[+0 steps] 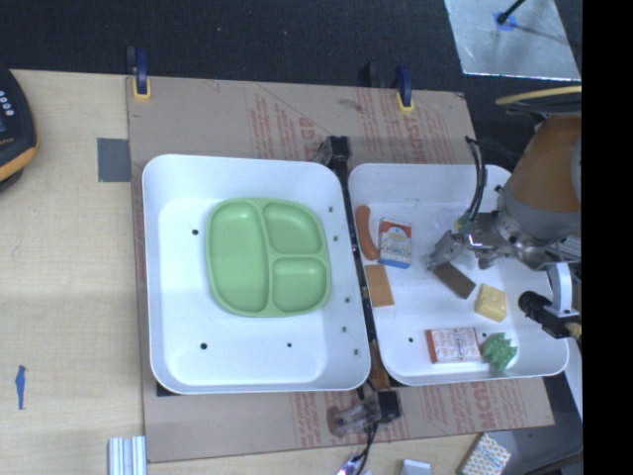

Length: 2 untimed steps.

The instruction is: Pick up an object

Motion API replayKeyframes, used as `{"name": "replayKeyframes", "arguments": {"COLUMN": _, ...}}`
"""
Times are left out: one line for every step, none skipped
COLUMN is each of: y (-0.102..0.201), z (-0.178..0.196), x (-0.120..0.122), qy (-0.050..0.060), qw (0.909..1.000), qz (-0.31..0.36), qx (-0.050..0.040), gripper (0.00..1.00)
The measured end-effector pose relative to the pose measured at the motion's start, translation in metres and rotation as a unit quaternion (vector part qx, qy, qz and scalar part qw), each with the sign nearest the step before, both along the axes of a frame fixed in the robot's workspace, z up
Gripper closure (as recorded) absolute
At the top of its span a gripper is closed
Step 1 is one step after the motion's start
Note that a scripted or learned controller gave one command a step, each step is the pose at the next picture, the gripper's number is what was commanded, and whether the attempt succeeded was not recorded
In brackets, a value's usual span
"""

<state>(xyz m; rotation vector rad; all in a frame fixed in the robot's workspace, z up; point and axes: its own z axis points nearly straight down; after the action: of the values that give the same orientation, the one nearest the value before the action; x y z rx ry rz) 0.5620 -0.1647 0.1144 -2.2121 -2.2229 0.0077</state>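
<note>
A small brown block (457, 281) lies in the right bin (415, 181), right of centre in the frame, just beneath the hand (450, 250). Whether the hand is clenched cannot be told. Nothing looks lifted; grasping and raising remain.

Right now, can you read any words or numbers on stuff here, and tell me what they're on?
None can be read.
Cardboard sheet: faint red printing, too blurred to read.
Small white and orange packet: label too small to read.
Red and white packet: print too small to read.
Patterned box at the bottom edge: markings blurred.
Black and yellow device: buttons, nothing legible.
</note>
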Motion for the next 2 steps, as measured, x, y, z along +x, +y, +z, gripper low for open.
{"name": "replayKeyframes", "arguments": {"y": 0.0, "z": -0.024, "x": -0.014, "qy": 0.0, "qw": 1.0, "qz": 0.0, "qx": 0.0001, "gripper": 0.0}}
{"name": "replayKeyframes", "arguments": {"y": -0.001, "z": -0.012, "x": -0.013, "qy": -0.001, "qw": 1.0, "qz": 0.001, "qx": -0.0005, "gripper": 1.0}}
